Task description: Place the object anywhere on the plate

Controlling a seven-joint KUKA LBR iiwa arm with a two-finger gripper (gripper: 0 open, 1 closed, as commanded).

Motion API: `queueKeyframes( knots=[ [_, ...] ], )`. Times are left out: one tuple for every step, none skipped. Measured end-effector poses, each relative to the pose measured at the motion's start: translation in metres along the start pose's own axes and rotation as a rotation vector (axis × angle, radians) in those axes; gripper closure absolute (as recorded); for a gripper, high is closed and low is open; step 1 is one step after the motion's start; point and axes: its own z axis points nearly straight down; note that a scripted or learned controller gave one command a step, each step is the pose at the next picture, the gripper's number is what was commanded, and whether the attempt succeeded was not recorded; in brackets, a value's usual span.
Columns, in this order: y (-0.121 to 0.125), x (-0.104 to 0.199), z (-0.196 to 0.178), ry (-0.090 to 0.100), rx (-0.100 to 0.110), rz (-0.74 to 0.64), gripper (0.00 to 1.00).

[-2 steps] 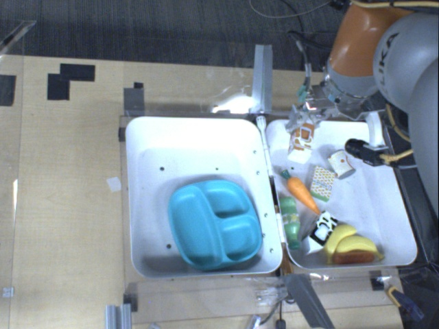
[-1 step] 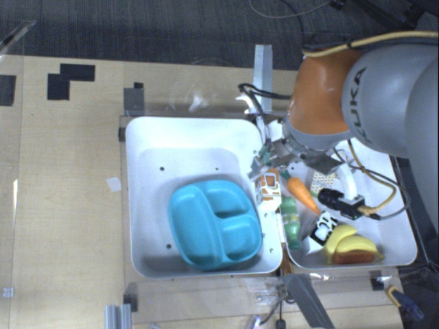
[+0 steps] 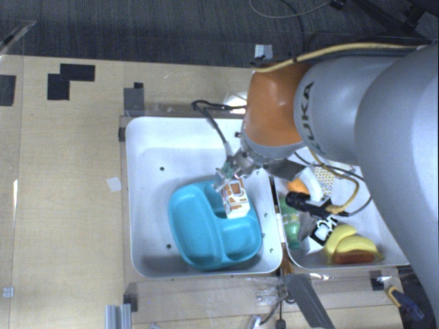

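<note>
near the middle of the frame, the pincer [image 3: 230,177] is clamped on a small white-and-orange box [image 3: 235,197], held over the upper right part of the blue plate [image 3: 202,232]. that plate lies in the left white bin [image 3: 147,184]; the right bin [image 3: 374,214] holds bananas [image 3: 346,242].

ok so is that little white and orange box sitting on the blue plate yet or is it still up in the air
Cannot tell for sure. The box overlaps the blue plate at its upper right edge, directly under the gripper, tilted; whether it rests there is unclear.
</note>
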Motion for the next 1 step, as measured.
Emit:
queueKeyframes(
  knots=[
    [0.0000,-0.0006,-0.0004,0.000,-0.001,0.001,0.00]
  ],
)
